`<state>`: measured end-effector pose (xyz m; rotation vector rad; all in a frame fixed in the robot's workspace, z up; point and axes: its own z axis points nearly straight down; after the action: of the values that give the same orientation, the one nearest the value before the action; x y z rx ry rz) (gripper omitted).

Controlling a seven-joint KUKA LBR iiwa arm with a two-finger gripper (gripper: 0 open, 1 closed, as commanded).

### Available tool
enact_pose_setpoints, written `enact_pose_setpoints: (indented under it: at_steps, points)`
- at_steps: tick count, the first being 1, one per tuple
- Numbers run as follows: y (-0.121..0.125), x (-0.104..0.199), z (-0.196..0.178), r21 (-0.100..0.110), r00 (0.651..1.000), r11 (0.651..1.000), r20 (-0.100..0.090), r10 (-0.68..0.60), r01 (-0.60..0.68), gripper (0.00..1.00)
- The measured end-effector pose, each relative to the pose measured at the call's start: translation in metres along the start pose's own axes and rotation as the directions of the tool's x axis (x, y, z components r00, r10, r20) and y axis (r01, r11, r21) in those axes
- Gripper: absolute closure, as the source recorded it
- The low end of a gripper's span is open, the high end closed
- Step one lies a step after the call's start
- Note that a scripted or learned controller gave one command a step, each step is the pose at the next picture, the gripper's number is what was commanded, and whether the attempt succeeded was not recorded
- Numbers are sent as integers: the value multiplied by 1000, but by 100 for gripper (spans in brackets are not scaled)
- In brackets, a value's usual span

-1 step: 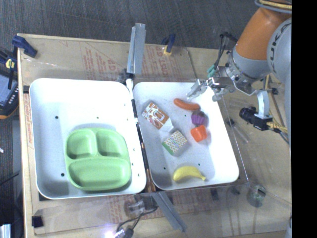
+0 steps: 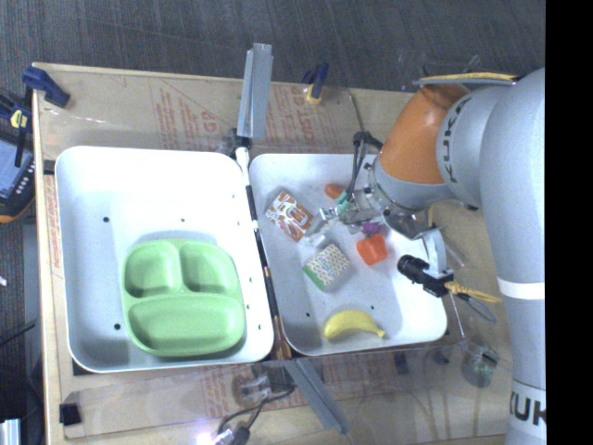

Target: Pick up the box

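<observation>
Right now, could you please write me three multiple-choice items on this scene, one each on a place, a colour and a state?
1. Where does the banana lie?
A. in the left bin
B. in the right bin, near its front wall
C. on the tray

2. What colour is the tray?
A. green
B. blue
C. red

3. How does the left bin stand?
A. it holds the tray
B. it holds the banana
C. it is flipped over

Key: 1 B, the banana rests by the right bin's near edge. 2 A, the compartment tray is pale green. 3 A, the tray sits on the left bin's floor, upright.
</observation>
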<state>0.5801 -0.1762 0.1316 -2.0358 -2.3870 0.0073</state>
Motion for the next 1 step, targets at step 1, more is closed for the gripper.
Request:
enact_pose_setpoints:
  at_steps: [1]
  points:
    - [-29,18,35,-14,985,985,6,-174,174,0]
